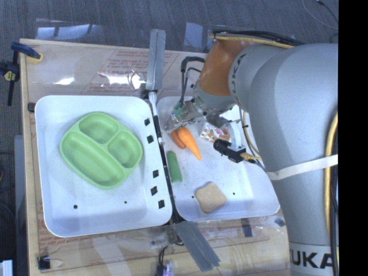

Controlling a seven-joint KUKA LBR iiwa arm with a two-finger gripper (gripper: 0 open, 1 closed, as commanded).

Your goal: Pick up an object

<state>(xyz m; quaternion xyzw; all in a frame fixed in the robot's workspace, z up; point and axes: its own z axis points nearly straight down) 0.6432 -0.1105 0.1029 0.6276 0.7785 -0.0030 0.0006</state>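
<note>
My desk is a pale board under a clear sheet that catches a bright glare near its far side. Around it lies a dark grey carpeted floor. A blue clamp grips the desk's far left corner. One grey tape strip runs along the seam between the bins at the far side, and another lies at a slant at the near side.

Two shallow white bins sit side by side, their inner edges touching. The left bin holds one thing, a green divided plate, lying flat a little left of its middle. A row of small black squares runs down this bin's inner wall.

The right bin holds the loose things. A carrot lies in its far half, tip pointing toward the near right. A green stick lies along the inner wall, just near of the carrot. A tan sponge-like block rests near the front rim, apart from the others. A red-and-white packet lies just right of the carrot.

My grey arm comes in over the right bin, with its orange band above the far rim. My jaws hang at the bin's far left corner, just beyond the carrot's thick end. I cannot tell whether they are apart or together, and nothing shows between them.
</note>
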